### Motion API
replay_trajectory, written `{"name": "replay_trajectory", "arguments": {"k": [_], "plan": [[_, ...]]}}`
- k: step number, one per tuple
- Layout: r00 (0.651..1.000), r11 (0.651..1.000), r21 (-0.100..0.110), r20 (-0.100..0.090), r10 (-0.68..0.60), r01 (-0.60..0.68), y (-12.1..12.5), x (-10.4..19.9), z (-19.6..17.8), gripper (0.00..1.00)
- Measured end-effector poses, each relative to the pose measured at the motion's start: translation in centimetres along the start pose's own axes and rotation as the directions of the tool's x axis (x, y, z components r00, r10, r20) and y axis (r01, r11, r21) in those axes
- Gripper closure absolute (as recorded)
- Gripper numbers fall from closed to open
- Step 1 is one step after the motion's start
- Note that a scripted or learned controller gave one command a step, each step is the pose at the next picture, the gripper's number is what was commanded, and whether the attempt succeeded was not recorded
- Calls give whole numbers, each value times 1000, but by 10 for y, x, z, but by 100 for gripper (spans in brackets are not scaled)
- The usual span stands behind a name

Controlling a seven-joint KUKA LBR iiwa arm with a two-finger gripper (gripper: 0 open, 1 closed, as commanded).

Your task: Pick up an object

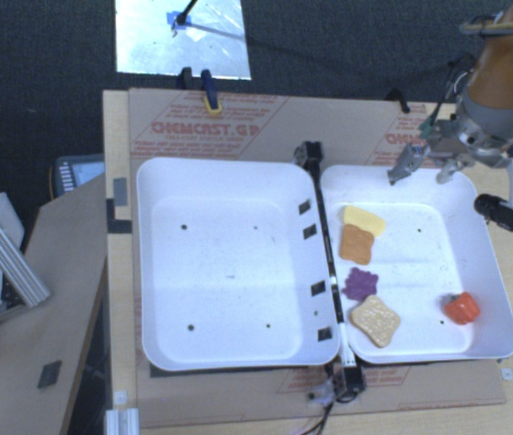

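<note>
This is a robotics lab, a test cell rather than anywhere people live or cook. A grey industrial arm (pixel 501 71) with an orange band reaches in from the right over a plain bench (pixel 75 243). Two shallow white bins (pixel 229 175) sit side by side on a cardboard sheet (pixel 266 120) printed with red lettering, held at the far edge by a clamp (pixel 209 93). Dark fabric (pixel 39 43) hangs behind, with a shiny foil-like square (pixel 182 25) fixed to it. At the left stands an aluminium framing rail (pixel 3 252), and loose wires (pixel 329 397) trail at the near edge.
</note>
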State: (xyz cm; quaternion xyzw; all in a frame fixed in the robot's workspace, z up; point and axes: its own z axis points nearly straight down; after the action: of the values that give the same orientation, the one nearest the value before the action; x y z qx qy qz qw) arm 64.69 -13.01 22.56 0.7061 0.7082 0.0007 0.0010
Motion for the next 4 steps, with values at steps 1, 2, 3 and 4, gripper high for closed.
{"name": "replay_trajectory", "arguments": {"k": [1, 2, 3, 4], "plan": [[1000, 1000, 13, -3, 4, -4, -58, -8, 108, 0], [1000, 1000, -12, 0, -5, 5, -82, 36, -29, 0], [1000, 1000, -20, 6, 1, 0, -104, 2, -231, 0], [1000, 1000, -10, 5, 6, -6, -131, -45, -316, 0]]}}
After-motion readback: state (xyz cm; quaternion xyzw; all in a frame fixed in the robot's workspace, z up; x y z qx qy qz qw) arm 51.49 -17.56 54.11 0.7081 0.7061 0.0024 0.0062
